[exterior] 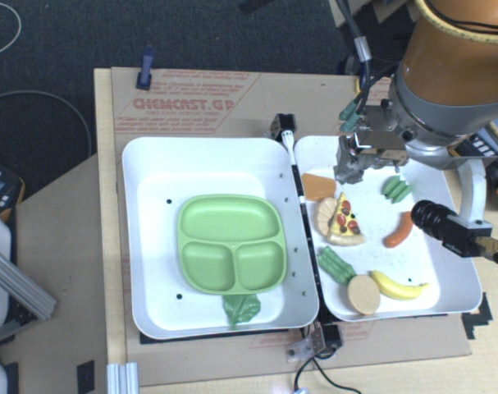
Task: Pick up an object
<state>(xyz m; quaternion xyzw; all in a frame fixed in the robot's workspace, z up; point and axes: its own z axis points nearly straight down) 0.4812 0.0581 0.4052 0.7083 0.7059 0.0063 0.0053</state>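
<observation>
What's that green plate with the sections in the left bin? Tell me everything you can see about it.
The green plate is a pale green tray that looks like smooth plastic, with rounded corners and three hollows: one wide one at the far side and two smaller ones nearer the camera. It lies flat, right way up, near the middle of the left bin. Nothing sits in its hollows. A green leaf lies at its near edge, touching or just under the rim.
</observation>
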